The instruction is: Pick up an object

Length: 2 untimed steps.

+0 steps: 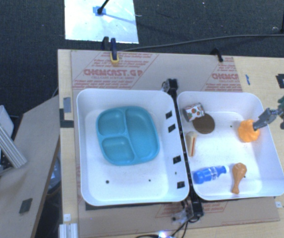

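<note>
Although the left bin (89, 182) carries nothing but a blue divided plate (128, 135) lying flat near its middle, a grab there would likely fail, since the plate is broad and shallow and gives two fingers no edge to close on. Moving right across the divider, the right bin (273, 180) holds the likelier targets: a small patterned box (193, 112) touching a brown disc (204, 124), a thin tan stick (192, 144) close to the divider wall, a blue bottle (209, 173) lying on its side, and a tan drumstick toy (238, 175) beside it. The box and disc sit so close that a descent on one could nudge the other; the stick could be missed against the wall; the bottle may roll. Farthest right, the end effector (258, 124) sits against an orange object (248, 131) near the bin's far wall. Whether it is wide, narrow or clamped on that object I cannot tell, so a lift could well come up empty-handed.
</note>
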Tool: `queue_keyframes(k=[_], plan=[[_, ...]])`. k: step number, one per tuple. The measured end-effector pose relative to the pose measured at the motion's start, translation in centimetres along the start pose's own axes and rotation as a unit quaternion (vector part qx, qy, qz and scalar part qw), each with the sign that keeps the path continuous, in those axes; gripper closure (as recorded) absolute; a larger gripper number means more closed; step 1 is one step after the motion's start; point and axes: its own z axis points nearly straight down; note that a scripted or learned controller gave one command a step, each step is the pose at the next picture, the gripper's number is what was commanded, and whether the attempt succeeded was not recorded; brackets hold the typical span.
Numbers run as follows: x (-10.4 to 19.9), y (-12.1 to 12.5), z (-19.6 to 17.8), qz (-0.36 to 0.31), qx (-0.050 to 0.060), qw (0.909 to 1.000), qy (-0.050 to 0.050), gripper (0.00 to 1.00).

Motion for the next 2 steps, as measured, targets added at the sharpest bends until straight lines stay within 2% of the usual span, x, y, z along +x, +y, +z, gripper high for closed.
queue_keyframes(k=[1,2], plan=[[0.1,0.2,-0.6,-0.002,-0.005,1.0000,-0.001,0.00],[0.8,0.6,5.4,-0.001,-0.003,1.0000,0.000,0.00]])
